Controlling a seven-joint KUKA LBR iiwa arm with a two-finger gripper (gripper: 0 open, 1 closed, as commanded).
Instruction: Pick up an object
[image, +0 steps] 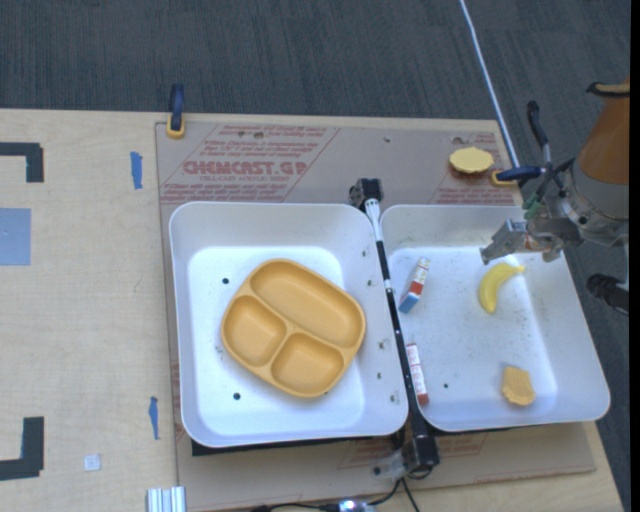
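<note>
The right bin (560, 330) holds a yellow toy banana (497, 284), a small red, white and blue tube (414, 284) near its left wall, and a tan lump (517, 386) near its front right corner. My gripper (521, 253) hangs over the bin's far right part, just above and behind the banana. Its fingers are spread open and there is nothing between them. The left bin (200, 300) carries a yellow three-compartment plate (292, 328).
A red and white stick (414, 372) lies along the black divider between the bins. Behind the right bin, a yellow disc (470, 160) and a blue clamp (510, 175) sit on the board. An orange clamp (176, 112) grips the board's far left corner.
</note>
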